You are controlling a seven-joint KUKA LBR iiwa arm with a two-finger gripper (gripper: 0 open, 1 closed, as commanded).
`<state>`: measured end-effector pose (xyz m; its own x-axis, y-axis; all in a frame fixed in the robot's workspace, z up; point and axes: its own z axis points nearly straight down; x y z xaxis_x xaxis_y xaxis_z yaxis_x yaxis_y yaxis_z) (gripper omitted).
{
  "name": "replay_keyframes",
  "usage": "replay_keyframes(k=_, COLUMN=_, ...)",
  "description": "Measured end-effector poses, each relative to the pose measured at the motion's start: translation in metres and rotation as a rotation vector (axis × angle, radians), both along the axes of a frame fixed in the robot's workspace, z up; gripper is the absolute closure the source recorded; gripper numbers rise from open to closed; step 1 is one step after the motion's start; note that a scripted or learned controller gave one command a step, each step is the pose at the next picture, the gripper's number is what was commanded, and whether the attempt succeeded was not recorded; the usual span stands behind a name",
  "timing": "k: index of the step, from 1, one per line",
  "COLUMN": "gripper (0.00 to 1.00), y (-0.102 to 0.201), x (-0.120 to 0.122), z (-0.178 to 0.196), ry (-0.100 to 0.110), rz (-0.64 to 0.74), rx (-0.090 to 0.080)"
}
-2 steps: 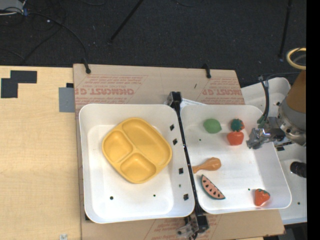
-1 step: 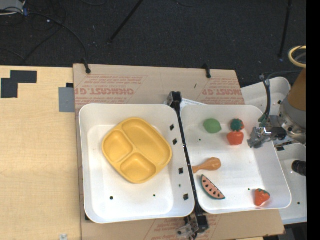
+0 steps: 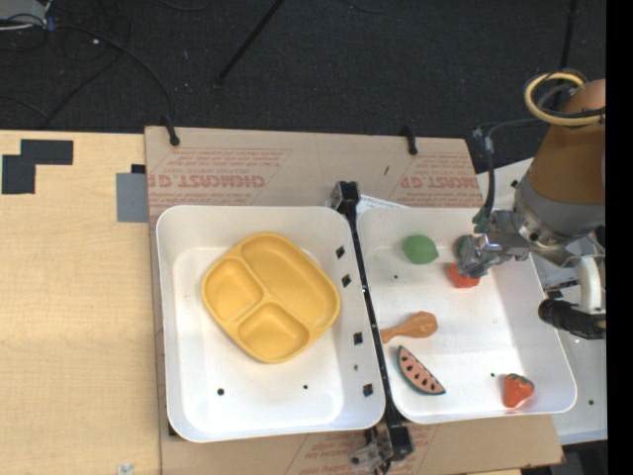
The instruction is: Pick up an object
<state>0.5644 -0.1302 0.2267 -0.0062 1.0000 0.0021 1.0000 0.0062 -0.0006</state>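
Watermelon slice (image 3: 421, 372), gripper (image 3: 475, 255) over red obj (image 3: 465, 276).

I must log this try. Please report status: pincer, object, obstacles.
Pincer low over red toy, right bin. Grip unconfirmed. Green ball close beside.

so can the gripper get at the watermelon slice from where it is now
Probably yes. The watermelon slice lies flat and apart from the chicken drumstick above it, in the same right bin where the gripper hangs over a red object; nothing stands between them.
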Motion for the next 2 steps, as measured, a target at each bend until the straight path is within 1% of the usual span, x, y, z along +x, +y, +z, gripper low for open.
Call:
replay_keyframes(k=1, gripper=1.0, y=0.054, x=0.023, z=-0.004, ry=0.001, rz=-0.001, rx=-0.001)
replay_keyframes(k=2, gripper=1.0, y=0.108, x=0.034, z=0.007, ry=0.001, rz=-0.001, rx=0.0)
